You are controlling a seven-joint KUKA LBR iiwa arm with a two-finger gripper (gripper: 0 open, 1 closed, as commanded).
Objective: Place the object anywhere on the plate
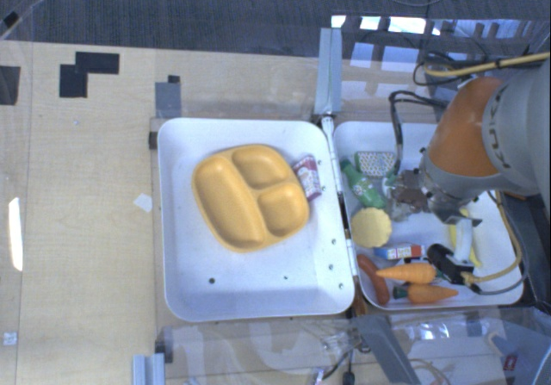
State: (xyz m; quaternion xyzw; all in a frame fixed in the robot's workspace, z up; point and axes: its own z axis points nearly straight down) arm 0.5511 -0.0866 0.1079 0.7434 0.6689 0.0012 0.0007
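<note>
1 yellow plate (250, 195) | 2 carrots (406, 273) | 1 green bottle (363, 188) | 2 bins (258, 301)

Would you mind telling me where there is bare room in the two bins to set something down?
Left bin: bare floor along its front, below the yellow plate, and a strip down its left side. The plate's three compartments lie bare too; a small packet sits at its right edge. Right bin: crowded with carrots, a green bottle, a yellow ball, and the arm over them.
</note>
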